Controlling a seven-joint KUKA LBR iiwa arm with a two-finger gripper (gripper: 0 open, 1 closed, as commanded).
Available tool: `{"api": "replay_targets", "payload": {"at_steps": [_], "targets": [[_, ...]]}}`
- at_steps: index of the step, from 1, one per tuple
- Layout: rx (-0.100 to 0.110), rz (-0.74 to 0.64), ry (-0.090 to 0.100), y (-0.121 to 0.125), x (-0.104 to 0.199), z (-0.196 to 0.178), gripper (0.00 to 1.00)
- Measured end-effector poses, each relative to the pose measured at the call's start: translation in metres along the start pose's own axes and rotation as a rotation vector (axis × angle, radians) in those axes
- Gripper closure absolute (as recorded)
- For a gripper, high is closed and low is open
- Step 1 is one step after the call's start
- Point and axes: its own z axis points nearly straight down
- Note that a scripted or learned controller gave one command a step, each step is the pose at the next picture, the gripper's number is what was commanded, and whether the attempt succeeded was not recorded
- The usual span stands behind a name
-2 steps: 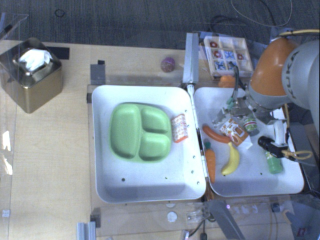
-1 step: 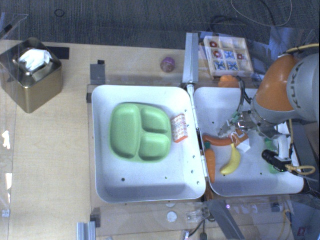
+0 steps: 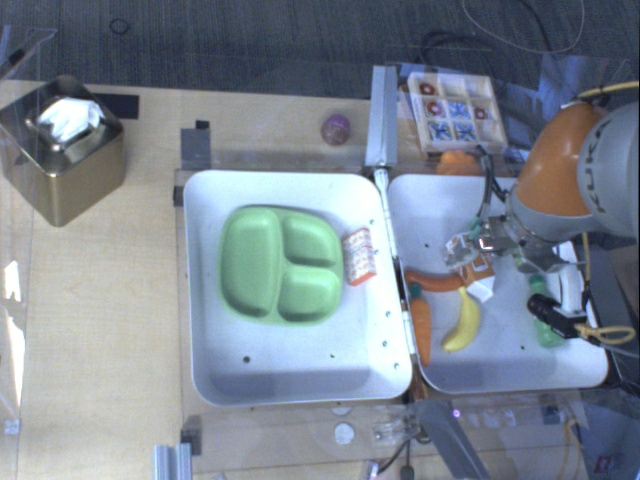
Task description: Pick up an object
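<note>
The gripper (image 3: 473, 250) hovers over the right bin (image 3: 520, 368); whether it's open, I cannot tell. The banana (image 3: 462, 323) looks light and smooth; grasp mid-curve.

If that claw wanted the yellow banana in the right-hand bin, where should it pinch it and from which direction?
Probably across the middle of the banana, coming straight down from above. It lies flat on the floor of the right bin, long and slightly curved, with its narrow width easy to span. The orange carrot sits close on its left, so the claw should avoid that side.
</note>
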Motion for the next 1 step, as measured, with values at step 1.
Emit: {"api": "replay_targets", "payload": {"at_steps": [1], "targets": [[0.007,0.01,0.001,0.0179,0.0195,-0.0848,1.0]]}}
